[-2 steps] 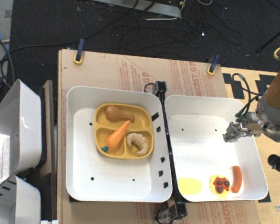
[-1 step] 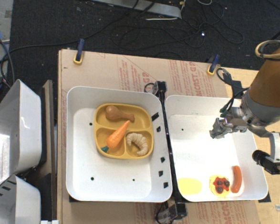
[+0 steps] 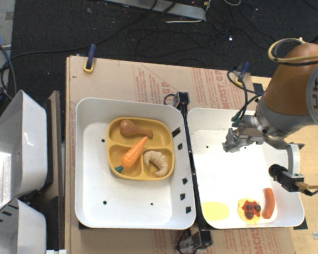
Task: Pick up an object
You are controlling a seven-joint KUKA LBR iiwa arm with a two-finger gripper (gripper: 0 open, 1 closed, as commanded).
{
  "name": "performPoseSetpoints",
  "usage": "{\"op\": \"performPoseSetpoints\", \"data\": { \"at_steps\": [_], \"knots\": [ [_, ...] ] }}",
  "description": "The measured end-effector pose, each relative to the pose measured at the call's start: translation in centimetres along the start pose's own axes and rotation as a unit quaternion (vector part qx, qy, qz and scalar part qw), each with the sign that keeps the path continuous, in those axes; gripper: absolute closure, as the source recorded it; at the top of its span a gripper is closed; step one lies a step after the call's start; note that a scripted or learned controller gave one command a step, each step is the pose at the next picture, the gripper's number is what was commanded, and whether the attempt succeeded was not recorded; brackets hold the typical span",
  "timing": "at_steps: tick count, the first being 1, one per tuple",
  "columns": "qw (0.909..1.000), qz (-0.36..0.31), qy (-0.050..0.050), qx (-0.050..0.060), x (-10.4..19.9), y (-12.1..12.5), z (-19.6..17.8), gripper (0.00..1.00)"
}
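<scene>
Two-finger gripper (image 3: 233, 143) hangs over the shallow white right bin (image 3: 221, 171), upper left part; can't tell its state. Bins sit on a brown cardboard-covered bench (image 3: 151, 80), dark floor with cables behind. Small red-orange toy sausage (image 3: 269, 203) lies near that bin's lower right corner, long axis running front-to-back, well apart from gripper. Grey arm enters from right, orange band (image 3: 292, 79) uppermost.

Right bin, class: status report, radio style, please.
End effector over right bin's upper part, nothing seen in it. Sausage, small pizza, yellow disc along near edge, apart from it. Nothing in the way.
</scene>
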State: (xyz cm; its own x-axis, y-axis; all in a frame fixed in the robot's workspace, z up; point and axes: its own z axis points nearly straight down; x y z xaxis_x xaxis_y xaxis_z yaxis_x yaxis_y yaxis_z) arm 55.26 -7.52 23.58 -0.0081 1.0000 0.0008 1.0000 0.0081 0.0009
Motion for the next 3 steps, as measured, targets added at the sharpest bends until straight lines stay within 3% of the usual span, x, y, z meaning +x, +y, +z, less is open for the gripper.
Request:
{"op": "performPoseSetpoints", "data": {
  "at_steps": [1, 3],
  "knots": [
    [1.0000, 0.000, 0.000, -0.001, 5.6, 2.3, -0.7, 1.00],
    [1.0000, 0.000, -0.001, 0.000, 13.8, 5.5, 0.6, 1.00]
  ]
}}
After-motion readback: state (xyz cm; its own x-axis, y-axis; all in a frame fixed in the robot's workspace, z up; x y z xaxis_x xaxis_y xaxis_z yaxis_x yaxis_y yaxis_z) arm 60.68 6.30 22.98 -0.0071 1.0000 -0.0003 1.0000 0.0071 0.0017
